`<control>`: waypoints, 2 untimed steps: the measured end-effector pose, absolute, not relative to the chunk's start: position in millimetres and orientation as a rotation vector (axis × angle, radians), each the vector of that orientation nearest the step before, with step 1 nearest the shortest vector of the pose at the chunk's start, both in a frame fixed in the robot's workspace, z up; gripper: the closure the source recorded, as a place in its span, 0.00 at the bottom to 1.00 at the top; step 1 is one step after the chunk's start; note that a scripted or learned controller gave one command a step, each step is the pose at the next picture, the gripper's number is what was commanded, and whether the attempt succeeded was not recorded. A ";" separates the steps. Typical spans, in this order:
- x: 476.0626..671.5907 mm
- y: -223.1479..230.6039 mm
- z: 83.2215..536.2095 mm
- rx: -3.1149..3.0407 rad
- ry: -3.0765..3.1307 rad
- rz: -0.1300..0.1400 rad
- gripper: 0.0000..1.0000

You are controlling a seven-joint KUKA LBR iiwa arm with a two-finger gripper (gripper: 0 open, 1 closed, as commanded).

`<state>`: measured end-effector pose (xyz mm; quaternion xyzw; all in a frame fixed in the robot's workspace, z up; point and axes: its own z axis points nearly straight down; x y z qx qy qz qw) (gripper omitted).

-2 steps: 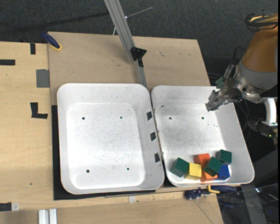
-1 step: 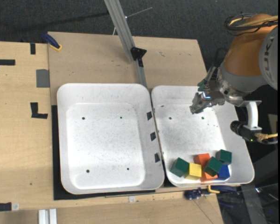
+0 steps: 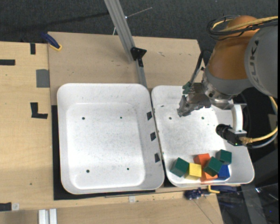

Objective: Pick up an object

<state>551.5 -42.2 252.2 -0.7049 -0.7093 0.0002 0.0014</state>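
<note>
Here, the gripper (image 3: 184, 109) is seen hanging over the upper part of the right bin (image 3: 177, 139), above bare floor, but whether it is released or clenched cannot be told at this angle; nothing is seen in its grasp. The blocks are gathered well apart from it, in the bin's near corner: a green block (image 3: 180, 166), a yellow block (image 3: 194, 171) touching it, an orange block (image 3: 202, 159), a second green block (image 3: 213, 165), a third green block (image 3: 225, 156) and a blue block (image 3: 223, 172). The left bin (image 3: 65, 125) is set just beside the right one.
</note>
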 end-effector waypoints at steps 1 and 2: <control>538.8 13.1 238.1 -2.211 -2.226 0.003 1.00; 538.8 73.0 240.9 -2.211 -2.228 0.000 1.00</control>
